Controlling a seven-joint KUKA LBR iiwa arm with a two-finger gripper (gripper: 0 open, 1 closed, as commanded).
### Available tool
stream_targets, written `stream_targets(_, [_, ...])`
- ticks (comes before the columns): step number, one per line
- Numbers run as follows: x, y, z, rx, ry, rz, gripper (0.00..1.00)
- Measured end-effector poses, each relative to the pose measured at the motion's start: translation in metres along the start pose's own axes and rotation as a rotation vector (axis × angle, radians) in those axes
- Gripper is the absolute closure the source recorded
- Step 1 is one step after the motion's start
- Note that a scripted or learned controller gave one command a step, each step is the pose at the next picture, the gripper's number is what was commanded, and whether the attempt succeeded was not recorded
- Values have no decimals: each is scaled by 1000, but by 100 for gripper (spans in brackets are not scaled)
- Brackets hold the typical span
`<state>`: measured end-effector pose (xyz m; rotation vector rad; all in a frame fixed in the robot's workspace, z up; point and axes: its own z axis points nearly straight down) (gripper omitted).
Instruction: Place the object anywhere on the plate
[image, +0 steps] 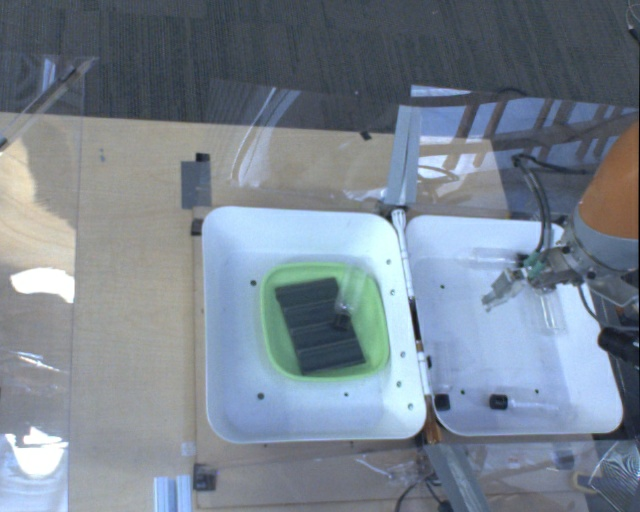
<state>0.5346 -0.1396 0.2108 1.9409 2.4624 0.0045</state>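
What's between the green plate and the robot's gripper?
In the camera view: the bins' two white walls between green square plate and gripper, then bare bin floor.

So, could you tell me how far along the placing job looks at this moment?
Apparently done: a clear tube with a dark cap lies on the green plate in the left bin, resting against the dark ridged blocks. In hand: nothing visible; the gripper sits over the right bin. Possibly left: two more clear tubes, one near that bin's front edge and another by the gripper.
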Motion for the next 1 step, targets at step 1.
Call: stream_targets(1, [-72, 17, -9, -2, -2, 39, 0])
